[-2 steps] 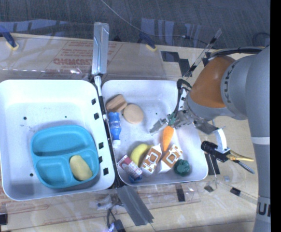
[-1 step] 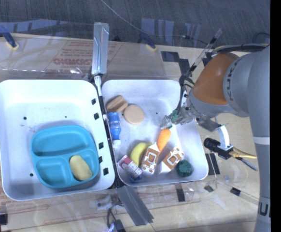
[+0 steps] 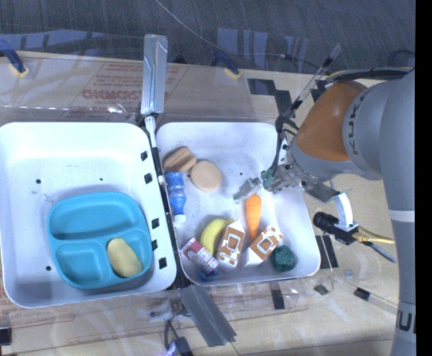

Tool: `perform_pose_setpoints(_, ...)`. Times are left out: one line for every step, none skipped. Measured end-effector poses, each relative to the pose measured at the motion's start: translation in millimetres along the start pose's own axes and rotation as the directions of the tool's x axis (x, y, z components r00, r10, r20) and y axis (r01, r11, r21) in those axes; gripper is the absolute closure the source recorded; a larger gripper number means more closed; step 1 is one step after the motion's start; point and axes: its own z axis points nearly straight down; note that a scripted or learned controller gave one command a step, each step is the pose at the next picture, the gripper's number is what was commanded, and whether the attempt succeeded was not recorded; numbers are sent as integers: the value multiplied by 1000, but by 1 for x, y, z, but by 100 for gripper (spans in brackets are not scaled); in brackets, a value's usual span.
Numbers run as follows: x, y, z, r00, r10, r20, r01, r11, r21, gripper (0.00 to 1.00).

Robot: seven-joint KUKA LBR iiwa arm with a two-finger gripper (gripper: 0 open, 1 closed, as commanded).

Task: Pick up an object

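Note:
My gripper hangs low in the right bin, just above the top end of an orange carrot. It is close to the carrot, but whether it touches it is unclear. Left of it lie a tan round disc and a brown bun. A blue bottle lies along the bin's left wall. Near the front are a yellow banana, two orange-and-white cartons, a dark green lump and a red-and-white packet.
The left bin holds a blue divided tray with a yellow potato-shaped object in its front compartment. The grey arm with its orange band overhangs the right bin's right edge. Cables run behind the wrist.

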Motion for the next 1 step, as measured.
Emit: perform_pose_setpoints(65,-27,20,1000,16,-17,-16,1000,22,0)
